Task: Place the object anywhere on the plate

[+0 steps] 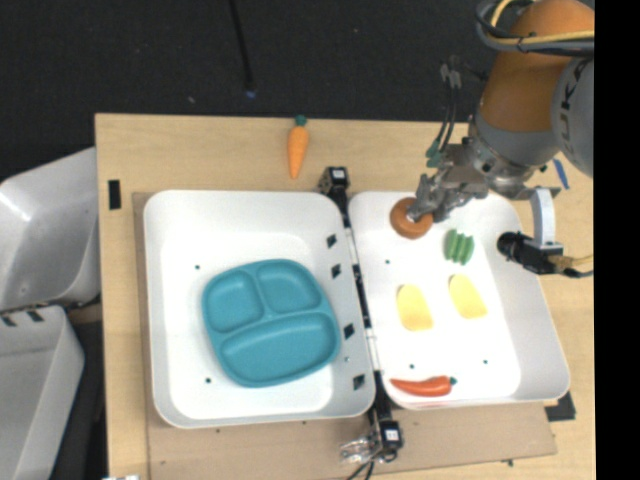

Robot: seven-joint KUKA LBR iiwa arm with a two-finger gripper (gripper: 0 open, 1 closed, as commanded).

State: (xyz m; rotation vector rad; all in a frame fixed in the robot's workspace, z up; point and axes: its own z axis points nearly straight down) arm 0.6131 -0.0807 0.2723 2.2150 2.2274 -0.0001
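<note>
Toy carrot [297,147] lying on the wooden counter [200,153], just behind the left bin [170,268]. In the right bin [520,368]: green piece [459,247], two yellow pieces [414,307] [467,297] side by side, red chili [421,386] at the near wall.

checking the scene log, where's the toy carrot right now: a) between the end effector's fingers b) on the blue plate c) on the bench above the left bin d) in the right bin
c: the toy carrot lies on the bare wooden bench, beyond the top edge of the left bin, apart from the blue plate.
</note>
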